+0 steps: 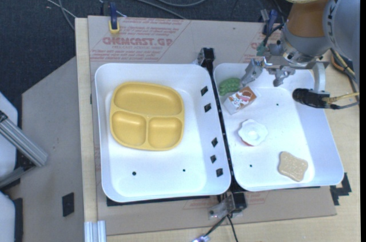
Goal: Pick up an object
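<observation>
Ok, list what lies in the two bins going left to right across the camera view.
Yellow divided plate in the left bin → green leafy piece → small printed packet → white round piece → tan bread-like piece, these four in the right bin.

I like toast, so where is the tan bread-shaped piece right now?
The tan toast-shaped piece lies in the right white bin, in its near right corner, just right of the round white fried-egg toy.
</observation>
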`<state>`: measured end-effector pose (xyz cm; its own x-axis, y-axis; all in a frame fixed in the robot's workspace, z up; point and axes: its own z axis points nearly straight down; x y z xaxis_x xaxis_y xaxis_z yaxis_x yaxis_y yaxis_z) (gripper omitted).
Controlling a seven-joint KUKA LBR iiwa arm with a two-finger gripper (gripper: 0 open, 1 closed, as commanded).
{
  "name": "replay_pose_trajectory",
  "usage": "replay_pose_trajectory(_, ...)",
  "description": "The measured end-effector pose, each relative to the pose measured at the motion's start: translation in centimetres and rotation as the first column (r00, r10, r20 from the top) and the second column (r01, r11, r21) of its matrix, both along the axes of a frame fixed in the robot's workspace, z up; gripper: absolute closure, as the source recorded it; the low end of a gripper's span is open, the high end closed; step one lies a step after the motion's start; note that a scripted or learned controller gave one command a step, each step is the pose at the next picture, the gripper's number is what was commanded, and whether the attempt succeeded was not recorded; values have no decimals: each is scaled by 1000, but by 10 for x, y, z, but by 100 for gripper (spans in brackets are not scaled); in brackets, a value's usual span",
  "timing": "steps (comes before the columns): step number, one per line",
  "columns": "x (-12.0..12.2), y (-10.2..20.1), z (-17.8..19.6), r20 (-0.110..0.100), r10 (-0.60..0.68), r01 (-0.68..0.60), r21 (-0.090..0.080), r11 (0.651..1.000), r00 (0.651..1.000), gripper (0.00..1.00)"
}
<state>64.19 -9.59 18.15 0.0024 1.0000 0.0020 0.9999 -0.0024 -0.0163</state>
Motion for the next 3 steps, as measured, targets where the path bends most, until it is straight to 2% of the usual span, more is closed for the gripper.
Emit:
replay_pose_trajectory(1, 3, 0, 8, 15, 3, -3, -1, 1000, 1000, 0)
replay_pose_trajectory(3, 10, 0, -90, 11, 3, -3, -1, 1000, 1000, 0)
